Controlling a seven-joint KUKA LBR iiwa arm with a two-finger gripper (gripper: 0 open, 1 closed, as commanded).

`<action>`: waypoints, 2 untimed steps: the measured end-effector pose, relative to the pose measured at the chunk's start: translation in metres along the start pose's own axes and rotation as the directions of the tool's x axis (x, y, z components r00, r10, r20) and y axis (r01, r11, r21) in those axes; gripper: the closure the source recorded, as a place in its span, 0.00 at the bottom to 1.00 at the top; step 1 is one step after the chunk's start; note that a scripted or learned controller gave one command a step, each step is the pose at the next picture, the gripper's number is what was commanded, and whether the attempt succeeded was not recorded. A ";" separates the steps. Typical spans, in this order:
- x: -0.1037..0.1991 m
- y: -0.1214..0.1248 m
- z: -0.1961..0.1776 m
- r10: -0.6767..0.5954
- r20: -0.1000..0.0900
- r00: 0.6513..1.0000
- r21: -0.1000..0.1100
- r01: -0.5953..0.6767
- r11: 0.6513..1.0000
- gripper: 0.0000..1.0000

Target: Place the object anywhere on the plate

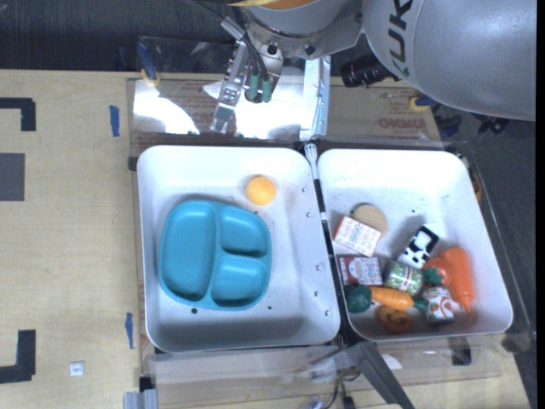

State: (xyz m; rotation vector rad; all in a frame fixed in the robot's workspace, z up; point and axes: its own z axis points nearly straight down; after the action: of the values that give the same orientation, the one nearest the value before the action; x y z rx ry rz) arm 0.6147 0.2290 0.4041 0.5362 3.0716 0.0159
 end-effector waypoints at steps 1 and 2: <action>-0.001 0.002 -0.012 -0.002 0.008 1.000 -0.005 0.002 1.000 1.00; -0.001 0.003 -0.024 -0.004 0.016 1.000 -0.010 0.004 1.000 1.00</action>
State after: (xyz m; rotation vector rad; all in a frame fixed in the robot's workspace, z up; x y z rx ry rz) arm 0.6166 0.2316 0.4277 0.5275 3.0551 0.0271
